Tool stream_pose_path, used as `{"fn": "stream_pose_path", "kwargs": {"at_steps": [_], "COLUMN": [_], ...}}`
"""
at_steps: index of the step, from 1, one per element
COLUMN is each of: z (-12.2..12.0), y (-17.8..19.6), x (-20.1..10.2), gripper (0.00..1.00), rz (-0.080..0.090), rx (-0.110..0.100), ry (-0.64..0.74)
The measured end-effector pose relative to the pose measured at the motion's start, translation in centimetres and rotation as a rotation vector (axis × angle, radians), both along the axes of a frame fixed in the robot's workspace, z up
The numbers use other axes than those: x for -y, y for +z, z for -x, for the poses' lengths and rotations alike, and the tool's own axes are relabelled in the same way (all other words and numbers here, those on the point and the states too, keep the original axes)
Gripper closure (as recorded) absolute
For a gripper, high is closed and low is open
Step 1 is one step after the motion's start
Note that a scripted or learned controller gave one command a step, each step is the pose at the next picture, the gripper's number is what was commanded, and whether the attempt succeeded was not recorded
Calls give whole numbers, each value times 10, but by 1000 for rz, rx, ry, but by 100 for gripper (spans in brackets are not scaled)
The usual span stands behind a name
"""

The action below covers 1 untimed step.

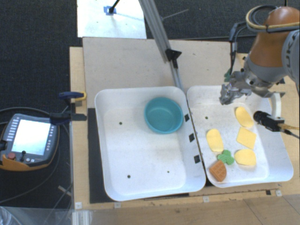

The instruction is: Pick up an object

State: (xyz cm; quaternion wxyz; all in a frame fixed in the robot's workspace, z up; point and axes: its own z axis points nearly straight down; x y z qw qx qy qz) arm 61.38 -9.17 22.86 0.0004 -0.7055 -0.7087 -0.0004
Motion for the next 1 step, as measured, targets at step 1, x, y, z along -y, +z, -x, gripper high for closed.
{"fn": "stream_pose_path", "kwargs": {"at_steps": [1], "z": [2], "y": [-3], "x": [-43], "gripper": [100], "rz": [0], "rx": [1], "ry": [0]}}
